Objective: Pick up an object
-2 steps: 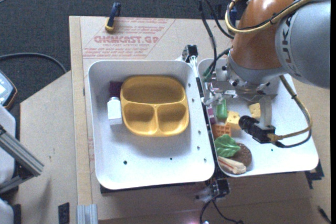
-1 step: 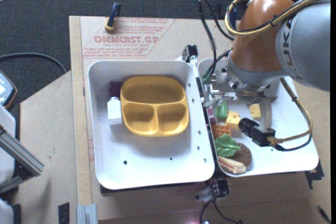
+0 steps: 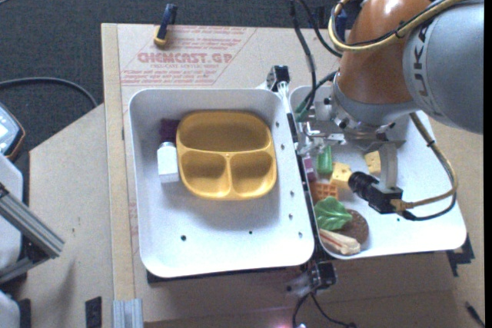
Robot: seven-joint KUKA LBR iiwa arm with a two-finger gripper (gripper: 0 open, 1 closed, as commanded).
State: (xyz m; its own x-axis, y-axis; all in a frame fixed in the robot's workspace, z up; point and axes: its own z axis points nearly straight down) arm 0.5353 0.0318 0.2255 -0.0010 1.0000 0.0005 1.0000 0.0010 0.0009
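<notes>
The right bin [image 3: 430,219] holds several toy foods along its left side: a green piece [image 3: 325,160], a yellow waffle [image 3: 323,189], a yellow wedge [image 3: 373,161], a leafy green piece [image 3: 331,212], a brown disc [image 3: 357,225] and a pale stick-shaped piece [image 3: 340,243]. The arm's orange-banded wrist [image 3: 380,50] hangs over this bin. My gripper [image 3: 314,136] is low at the bin's left wall, just above the green piece, and the wrist body hides most of it.
The left bin [image 3: 215,242] holds a yellow divided plate [image 3: 226,154], a small white bottle [image 3: 167,162] and a dark purple item [image 3: 168,127]. Cables [image 3: 427,200] trail across the right bin. A cardboard sheet [image 3: 184,57] lies behind the bins.
</notes>
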